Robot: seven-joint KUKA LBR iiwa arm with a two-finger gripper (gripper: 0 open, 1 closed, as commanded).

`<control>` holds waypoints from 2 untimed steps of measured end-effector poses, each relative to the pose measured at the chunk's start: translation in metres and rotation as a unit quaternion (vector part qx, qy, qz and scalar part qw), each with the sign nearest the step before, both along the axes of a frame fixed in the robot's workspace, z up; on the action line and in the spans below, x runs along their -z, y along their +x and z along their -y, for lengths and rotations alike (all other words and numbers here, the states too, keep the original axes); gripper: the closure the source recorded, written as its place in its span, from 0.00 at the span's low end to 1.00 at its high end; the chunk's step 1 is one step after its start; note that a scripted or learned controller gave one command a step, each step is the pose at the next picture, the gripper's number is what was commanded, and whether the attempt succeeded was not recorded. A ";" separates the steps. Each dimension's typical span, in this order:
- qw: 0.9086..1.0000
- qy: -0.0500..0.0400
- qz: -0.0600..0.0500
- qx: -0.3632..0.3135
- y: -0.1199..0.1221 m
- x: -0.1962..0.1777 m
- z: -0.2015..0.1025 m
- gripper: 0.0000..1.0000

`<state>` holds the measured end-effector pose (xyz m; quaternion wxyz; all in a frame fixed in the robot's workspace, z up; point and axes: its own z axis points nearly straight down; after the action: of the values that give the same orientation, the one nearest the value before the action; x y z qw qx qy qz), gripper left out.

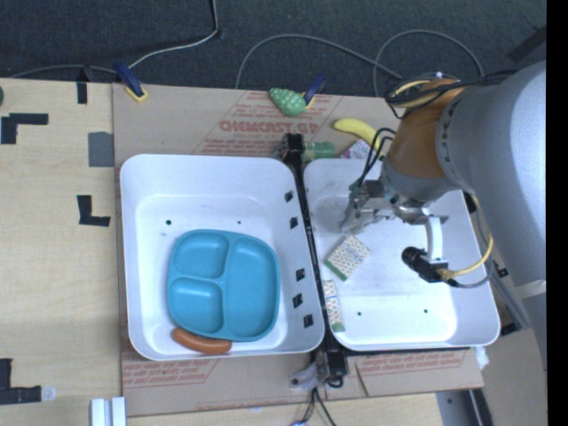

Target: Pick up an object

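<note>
- The end effector (359,216) hangs low in the right bin (417,322), near its top left part.
- I cannot tell if it is released or clenched.
- A small packet (347,256) with a dotted pattern lies on the bin floor, just below the end effector and a bit to the left.
- The packet looks apart from the end effector, not held.
- Another packet (332,306) leans at the bin's left wall, lower down.
- The left bin (151,185) holds a blue plate (223,283) with a sausage (201,342) beside its lower edge.
- On the bench (53,238) behind the bins lie a banana (355,130) and a green toy (287,101).
</note>
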<state>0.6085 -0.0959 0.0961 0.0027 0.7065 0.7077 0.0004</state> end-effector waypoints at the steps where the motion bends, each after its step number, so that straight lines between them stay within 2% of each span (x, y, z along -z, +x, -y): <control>1: 1.000 0.000 0.000 0.000 0.000 0.000 0.000 0.00; 2: 1.000 0.001 0.001 0.000 -0.026 0.009 0.004 0.00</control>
<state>0.5828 -0.1003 0.0867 0.0026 0.7066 0.7076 0.0014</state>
